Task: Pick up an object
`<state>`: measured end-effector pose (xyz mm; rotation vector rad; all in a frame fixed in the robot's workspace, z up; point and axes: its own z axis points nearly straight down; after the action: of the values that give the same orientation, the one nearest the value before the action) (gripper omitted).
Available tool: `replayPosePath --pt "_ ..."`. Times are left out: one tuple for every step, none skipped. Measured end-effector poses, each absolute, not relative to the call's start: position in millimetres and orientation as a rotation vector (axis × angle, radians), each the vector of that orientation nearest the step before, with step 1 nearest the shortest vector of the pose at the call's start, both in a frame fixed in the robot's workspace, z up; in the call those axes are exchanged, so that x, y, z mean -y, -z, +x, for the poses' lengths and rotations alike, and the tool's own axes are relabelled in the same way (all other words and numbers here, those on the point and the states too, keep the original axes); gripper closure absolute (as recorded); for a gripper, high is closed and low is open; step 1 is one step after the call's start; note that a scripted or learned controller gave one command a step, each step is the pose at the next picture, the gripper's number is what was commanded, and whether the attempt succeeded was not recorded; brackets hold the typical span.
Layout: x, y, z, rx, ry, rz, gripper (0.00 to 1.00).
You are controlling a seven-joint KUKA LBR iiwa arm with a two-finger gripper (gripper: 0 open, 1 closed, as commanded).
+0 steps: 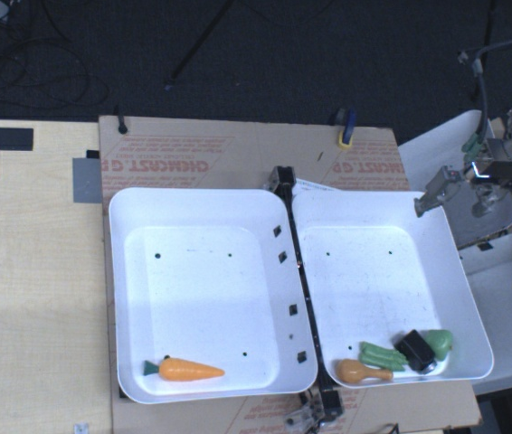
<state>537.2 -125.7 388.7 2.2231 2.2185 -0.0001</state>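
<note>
An orange carrot [190, 369] with a green top lies at the near left corner of the left bin [120, 242]. In the near right corner of the right bin [459, 260] several items cluster together: a tan pear-shaped piece [363, 372], a green pod-like piece [383, 356], a black block [416, 350] and a green rounded piece [440, 340]. The gripper [435, 193] shows as a grey shape at the right bin's far right rim, well away from all of these objects and with nothing seen in it.
Both bins rest on a cardboard sheet [238, 152] over a light wooden bench [30, 269]. A black divider with clips [294, 278] runs between the bins. A blue and yellow clamp [346, 129] sits at the cardboard's far edge.
</note>
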Motion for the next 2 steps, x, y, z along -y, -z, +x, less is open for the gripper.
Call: replayPosePath --pt "217.3 -459.1 492.6 -2.206 0.001 2.227 0.00" --pt "211.0 -541.2 630.2 -2.222 -0.006 2.206 0.00"
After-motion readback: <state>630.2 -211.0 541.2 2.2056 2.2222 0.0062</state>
